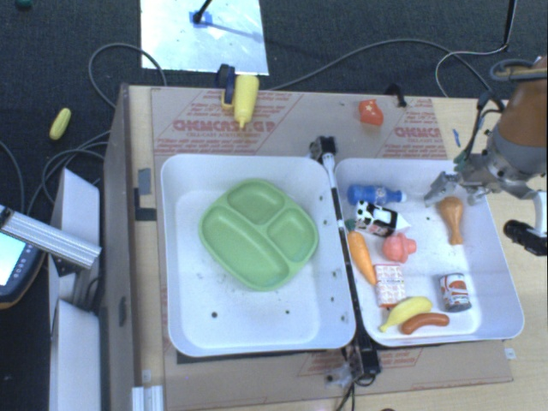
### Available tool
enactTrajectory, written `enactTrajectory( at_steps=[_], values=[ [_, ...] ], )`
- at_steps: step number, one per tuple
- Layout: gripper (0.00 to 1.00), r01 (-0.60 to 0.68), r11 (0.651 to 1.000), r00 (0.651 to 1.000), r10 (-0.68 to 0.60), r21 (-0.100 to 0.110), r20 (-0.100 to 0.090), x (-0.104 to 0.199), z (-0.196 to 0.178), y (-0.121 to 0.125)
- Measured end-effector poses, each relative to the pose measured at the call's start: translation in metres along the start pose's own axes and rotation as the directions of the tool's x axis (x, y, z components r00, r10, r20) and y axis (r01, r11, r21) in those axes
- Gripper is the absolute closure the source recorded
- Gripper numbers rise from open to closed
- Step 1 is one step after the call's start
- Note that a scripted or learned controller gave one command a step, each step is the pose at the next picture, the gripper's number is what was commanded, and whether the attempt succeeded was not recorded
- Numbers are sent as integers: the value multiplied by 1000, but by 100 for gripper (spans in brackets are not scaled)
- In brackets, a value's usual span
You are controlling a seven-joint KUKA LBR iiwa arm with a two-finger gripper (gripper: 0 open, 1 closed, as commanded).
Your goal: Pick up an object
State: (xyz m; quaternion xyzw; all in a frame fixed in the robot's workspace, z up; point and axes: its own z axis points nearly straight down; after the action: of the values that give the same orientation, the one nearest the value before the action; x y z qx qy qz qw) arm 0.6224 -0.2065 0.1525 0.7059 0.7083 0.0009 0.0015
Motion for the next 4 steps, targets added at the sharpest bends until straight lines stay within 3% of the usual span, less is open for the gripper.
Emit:
enactTrajectory(
  at_steps=[1,2,3,4],
  values=[
    [0,-1,1000,1000,1,2,0,0,5,-5],
    [0,0,1000,1000,0,2,0,1,40,-3],
    [100,1,1000,1000,-1,-2,1,0,29,-2],
    [100,-3,1000,1000,3,2,0,0,37,-49]
  ],
)
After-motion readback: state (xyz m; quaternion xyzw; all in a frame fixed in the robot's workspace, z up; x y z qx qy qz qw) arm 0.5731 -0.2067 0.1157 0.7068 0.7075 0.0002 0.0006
